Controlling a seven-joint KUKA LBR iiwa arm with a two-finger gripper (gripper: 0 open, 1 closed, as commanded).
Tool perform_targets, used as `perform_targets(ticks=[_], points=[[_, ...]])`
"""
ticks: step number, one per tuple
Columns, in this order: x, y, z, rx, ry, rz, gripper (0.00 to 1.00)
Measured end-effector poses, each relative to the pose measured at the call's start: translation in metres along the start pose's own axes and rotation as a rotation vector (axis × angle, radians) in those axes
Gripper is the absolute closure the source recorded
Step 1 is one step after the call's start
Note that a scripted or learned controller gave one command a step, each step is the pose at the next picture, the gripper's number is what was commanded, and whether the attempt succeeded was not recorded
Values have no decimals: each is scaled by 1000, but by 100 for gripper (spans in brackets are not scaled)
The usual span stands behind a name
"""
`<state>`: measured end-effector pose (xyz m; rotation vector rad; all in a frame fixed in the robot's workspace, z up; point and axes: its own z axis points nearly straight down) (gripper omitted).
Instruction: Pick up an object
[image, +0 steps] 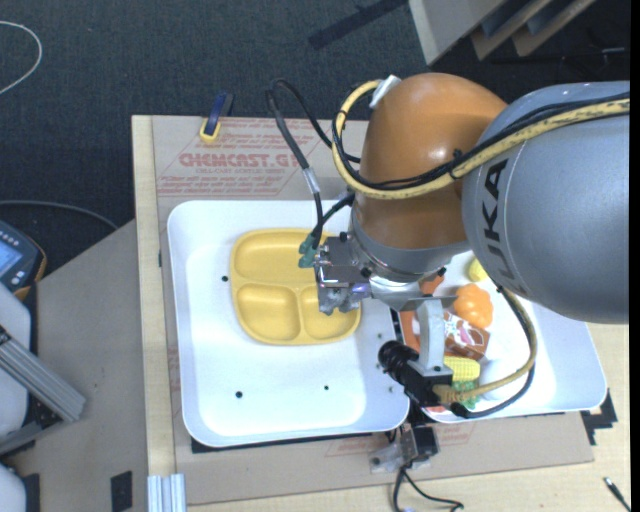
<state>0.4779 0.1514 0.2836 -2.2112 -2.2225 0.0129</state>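
Yellow plastic divided plate (275, 285), with three compartments, lies flat in the left white shallow bin (200, 330), toward its upper right part, its right edge running under the robot's wrist. Left of that bin, at the picture's edge, part of a dark device with a blue screen (15, 258) and a grey metal rail (40, 375) show on the floor side. Both bins sit on a brown cardboard sheet printed with red lettering (240, 155) that covers the bench, and a small blue and yellow clip (213, 118) rests at the sheet's top edge.

Just right of the plate, the grey arm with its orange band (430, 130) comes down over the seam between the two bins. The hand (335, 290) hangs at the plate's right rim, close above or touching it; I cannot tell which, nor whether it is open or closed. Black cables loop around the wrist.

Further right, in the right white bin (580, 380), an orange rounded toy (475, 303), a printed snack packet (462, 340) and a yellow corn cob toy (465, 372) lie crowded together, partly hidden by the arm.
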Motion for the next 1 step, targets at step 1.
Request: perform_targets(ticks=[1], points=[[59, 0, 58, -1, 0, -1, 100]])
